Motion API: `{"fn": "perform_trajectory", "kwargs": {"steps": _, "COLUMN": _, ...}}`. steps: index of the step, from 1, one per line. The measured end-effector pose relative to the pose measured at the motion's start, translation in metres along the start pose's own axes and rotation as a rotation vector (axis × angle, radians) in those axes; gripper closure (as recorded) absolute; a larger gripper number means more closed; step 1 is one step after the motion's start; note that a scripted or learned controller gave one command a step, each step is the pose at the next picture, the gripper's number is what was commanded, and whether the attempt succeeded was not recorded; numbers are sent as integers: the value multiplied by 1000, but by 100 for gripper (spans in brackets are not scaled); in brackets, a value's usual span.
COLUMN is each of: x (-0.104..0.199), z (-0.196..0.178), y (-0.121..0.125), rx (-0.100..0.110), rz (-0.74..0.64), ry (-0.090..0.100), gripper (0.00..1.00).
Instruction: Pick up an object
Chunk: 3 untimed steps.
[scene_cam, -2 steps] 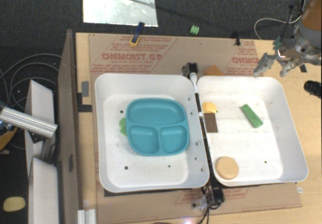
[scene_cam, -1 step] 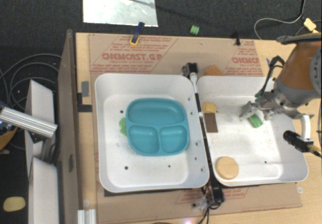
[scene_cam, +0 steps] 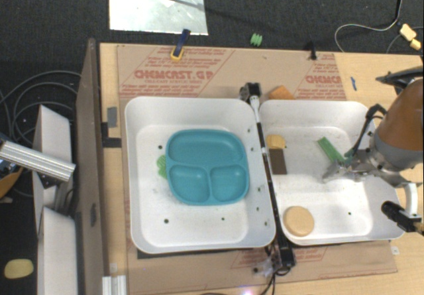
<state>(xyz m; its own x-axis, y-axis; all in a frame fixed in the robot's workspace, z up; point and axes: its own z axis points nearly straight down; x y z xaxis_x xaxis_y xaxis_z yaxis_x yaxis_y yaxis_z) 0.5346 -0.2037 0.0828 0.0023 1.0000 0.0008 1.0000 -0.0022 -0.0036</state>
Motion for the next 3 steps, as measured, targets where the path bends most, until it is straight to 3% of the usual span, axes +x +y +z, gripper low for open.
{"fn": "perform_trajectory", "kwargs": {"steps": 1, "x": 18, "z": -4, "y": 84, "rx": -14, "rz": -11, "ry": -2, "gripper": 0}}
{"fn": "perform_trajectory", "kwargs": {"steps": 2, "x": 16, "z": -14, "y": 82, "rx": -11, "rz": -8, "ry": -2, "gripper": 100}}
{"fn": "perform_trajectory", "kwargs": {"steps": 3, "x": 80, "z": -93, "y": 114, "rx": -14, "rz": -12, "ry": -1, "gripper": 100}}
